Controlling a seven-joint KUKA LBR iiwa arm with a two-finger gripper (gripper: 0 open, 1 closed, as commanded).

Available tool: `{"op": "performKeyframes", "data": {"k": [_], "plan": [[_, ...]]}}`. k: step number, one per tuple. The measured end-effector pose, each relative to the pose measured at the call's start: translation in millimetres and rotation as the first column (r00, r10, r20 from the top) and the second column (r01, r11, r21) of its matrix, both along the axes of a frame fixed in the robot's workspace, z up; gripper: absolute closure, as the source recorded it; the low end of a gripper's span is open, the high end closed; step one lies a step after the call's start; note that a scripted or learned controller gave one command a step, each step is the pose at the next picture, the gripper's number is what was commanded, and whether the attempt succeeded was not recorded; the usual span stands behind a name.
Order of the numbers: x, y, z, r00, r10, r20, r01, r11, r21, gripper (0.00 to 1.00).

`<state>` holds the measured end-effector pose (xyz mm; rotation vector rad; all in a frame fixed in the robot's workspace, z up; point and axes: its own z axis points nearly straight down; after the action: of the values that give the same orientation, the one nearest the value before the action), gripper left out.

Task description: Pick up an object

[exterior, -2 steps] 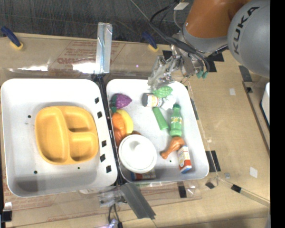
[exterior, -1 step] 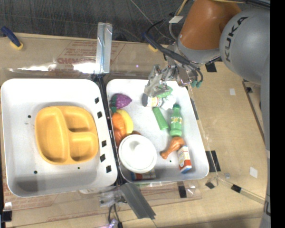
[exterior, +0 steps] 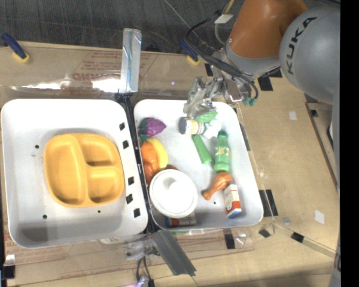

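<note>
My gripper (exterior: 198,107) hangs over the far edge of the right bin (exterior: 246,160), its metal fingers pointing down just above a small white and yellow bottle (exterior: 192,126) with a green leafy piece (exterior: 207,118) beside it. In that bin also lie a purple grape bunch (exterior: 152,126), a yellow and orange fruit (exterior: 153,153), a green stick (exterior: 202,149), a green bottle (exterior: 222,152), a brown drumstick (exterior: 217,186), a small carton (exterior: 231,201) and a white bowl (exterior: 173,192). Nothing shows between the fingers.
The left bin (exterior: 18,178) holds a yellow divided tray (exterior: 84,167). A divider with black clips separates the bins. A taped metal strip (exterior: 131,61) stands behind them. Cables trail from the arm's wrist above the right bin.
</note>
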<state>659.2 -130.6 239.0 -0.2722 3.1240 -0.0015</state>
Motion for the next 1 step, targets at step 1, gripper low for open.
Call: {"op": "performKeyframes", "data": {"k": [1], "plan": [[1.4,0.9,11.7,1.0,0.002,0.005,-0.002,1.0,-0.001,1.0]]}}
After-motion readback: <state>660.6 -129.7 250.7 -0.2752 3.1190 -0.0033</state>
